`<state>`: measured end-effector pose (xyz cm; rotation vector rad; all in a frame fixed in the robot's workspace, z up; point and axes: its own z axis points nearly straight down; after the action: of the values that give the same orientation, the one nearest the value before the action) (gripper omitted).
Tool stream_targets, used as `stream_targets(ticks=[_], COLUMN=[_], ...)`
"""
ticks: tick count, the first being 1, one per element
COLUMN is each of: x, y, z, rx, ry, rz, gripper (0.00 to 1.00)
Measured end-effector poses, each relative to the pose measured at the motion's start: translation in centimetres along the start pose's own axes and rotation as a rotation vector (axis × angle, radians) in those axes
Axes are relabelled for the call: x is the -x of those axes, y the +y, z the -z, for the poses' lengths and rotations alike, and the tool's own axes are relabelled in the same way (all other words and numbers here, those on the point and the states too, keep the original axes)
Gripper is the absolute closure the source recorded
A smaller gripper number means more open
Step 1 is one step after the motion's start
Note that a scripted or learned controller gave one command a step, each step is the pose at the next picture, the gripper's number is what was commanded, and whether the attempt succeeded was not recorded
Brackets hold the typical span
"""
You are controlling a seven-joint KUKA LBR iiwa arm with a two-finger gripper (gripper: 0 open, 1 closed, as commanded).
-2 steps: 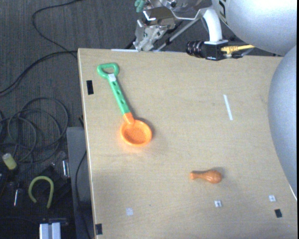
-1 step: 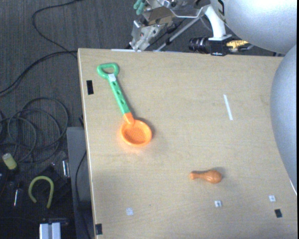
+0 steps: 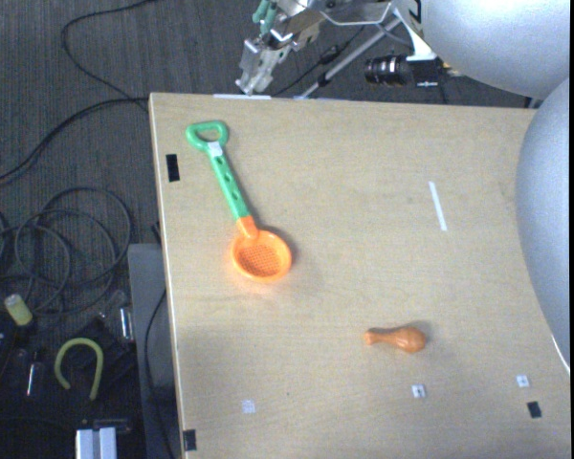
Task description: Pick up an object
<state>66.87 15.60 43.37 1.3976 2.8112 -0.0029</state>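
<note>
An orange sieve spoon with a green handle lies on the tan board, at its left side, handle pointing to the far left corner. A small orange drumstick-shaped toy lies nearer the front, right of centre. My gripper hangs beyond the board's far edge, above the dark floor, a short way behind the spoon's handle loop. It has nothing in it that I can see.
A thin white stick lies on the board's right half. The grey arm covers the right edge. Cables and a yellow-green hook lie on the floor to the left.
</note>
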Motion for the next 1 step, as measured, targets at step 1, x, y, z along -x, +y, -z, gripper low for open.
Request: stream_targets(ticks=[1], x=[-6.52], y=[-5.99], z=[0.08], rx=[0.001], ry=[0.001], rz=[0.328], gripper=[1.00])
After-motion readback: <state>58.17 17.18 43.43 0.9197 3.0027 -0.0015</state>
